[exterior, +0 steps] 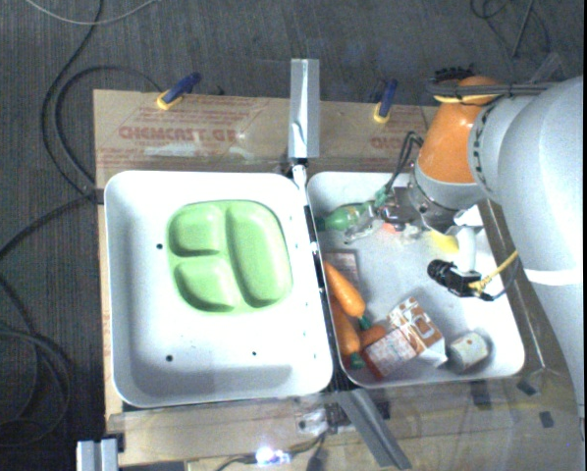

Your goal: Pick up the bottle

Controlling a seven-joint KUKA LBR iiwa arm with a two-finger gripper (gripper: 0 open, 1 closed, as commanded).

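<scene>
- While the grey arm reaches over the right bin, its claw sits low at that bin's upper left part
- Beside the claw, toward the right bin's upper left corner, lies the bottle, green and on its side, just at the fingertips
- Whether the claw is wide, narrow or gripping the bottle I cannot tell; the parts blur together there
- Along the right bin's left wall lie two carrots
- At the right bin's lower middle sits a brown and white carton, a small grey block just right of it
- Left of the right bin stands the other bin, holding a green divided tray
</scene>
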